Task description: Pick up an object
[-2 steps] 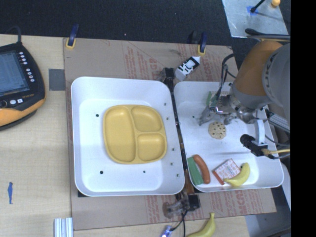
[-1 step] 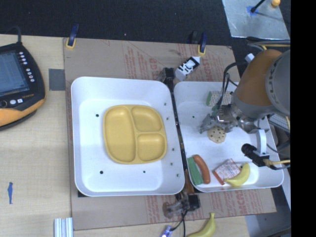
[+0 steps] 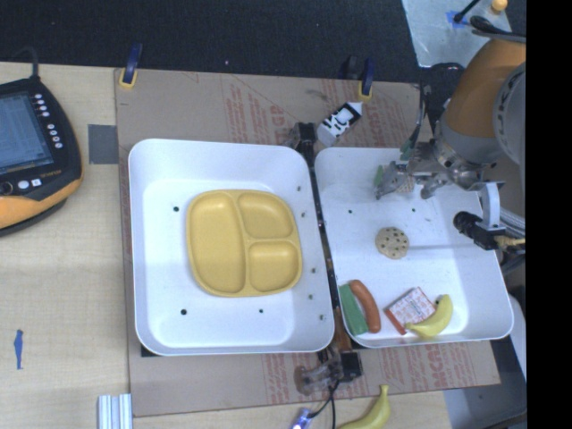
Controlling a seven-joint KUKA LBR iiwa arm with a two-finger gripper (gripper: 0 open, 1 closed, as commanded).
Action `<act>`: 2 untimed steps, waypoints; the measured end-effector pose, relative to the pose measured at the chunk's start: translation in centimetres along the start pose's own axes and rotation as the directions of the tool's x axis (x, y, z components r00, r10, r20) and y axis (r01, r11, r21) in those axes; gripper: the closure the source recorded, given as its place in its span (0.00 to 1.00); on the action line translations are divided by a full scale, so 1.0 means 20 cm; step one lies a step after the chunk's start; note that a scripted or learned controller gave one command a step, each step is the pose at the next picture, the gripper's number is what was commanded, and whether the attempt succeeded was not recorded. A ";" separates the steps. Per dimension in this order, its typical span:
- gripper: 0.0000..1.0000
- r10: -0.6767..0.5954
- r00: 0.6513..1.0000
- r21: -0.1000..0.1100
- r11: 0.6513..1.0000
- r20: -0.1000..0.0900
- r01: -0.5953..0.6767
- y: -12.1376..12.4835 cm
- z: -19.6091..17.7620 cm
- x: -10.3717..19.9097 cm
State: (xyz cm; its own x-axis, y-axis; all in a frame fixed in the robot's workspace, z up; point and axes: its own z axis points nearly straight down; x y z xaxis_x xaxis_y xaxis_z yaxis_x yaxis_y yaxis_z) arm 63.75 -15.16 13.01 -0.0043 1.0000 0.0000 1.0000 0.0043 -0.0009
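As the worktop [image 3: 63, 284] is viewed from above, two shallow white bins sit side by side on a brown cardboard sheet [image 3: 223, 105].
Left bin [image 3: 152, 164]: holds one yellow divided plate [image 3: 243, 241], lying flat near the middle, with three compartments.
Right bin [image 3: 483, 315]: holds a cookie, a sausage, a green piece, a red-and-white packet and a banana.
Cookie [image 3: 391, 241]: lies flat near the centre of the right bin, apart from the other objects.
Sausage [image 3: 365, 305]: lies at the near-left corner of the right bin, touching the green piece [image 3: 350, 310] on its left.
Packet [image 3: 410, 308]: lies along the near wall, just beside the banana [image 3: 432, 319], which overlaps its right edge.
Second banana [image 3: 371, 411]: lies outside the bins, on the cardboard at the near edge.
Arm [image 3: 487, 88]: reaches in from the right over the far part of the right bin.
Gripper [image 3: 404, 180]: positioned above the far-left area of the right bin, well apart from the cookie.
Fingers: appear slightly spread; nothing is seen between them.
Handheld controller [image 3: 31, 150]: rests on the worktop left of the bins.
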 end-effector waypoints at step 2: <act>0.00 -0.002 1.000 0.005 1.000 0.000 0.002 -0.28 0.08 0.21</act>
State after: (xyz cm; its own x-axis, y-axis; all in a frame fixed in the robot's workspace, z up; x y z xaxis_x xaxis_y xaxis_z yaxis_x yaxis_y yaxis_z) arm 58.17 -10.94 11.33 -0.0067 1.0000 0.0003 1.0000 0.0067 -0.0060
